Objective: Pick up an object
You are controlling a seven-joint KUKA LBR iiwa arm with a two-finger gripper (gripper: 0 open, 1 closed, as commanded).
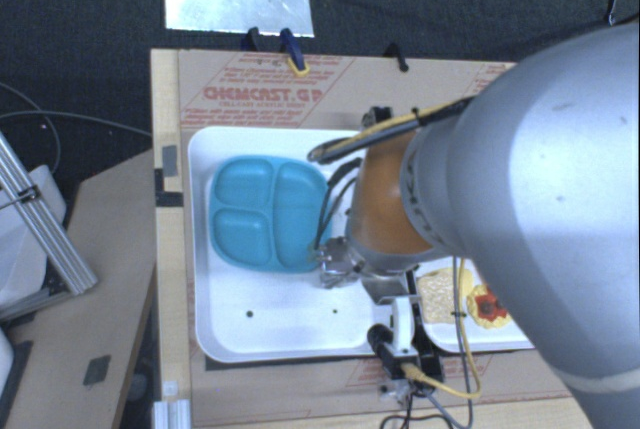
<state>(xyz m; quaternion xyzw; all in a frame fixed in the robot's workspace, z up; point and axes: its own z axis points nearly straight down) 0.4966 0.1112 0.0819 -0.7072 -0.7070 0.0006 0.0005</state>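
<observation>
Gripper (335, 269) fingers hidden beside blue tray (265, 214).

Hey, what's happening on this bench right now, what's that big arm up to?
A grey robot arm with an orange band reaches in from the right over two white bins. Its wrist hangs above the left bin, right beside a blue divided tray lying flat in it. The gripper itself is hidden under the arm, so nothing shows as picked up. The right bin holds some tan, yellow and red items, partly covered by the arm.
</observation>
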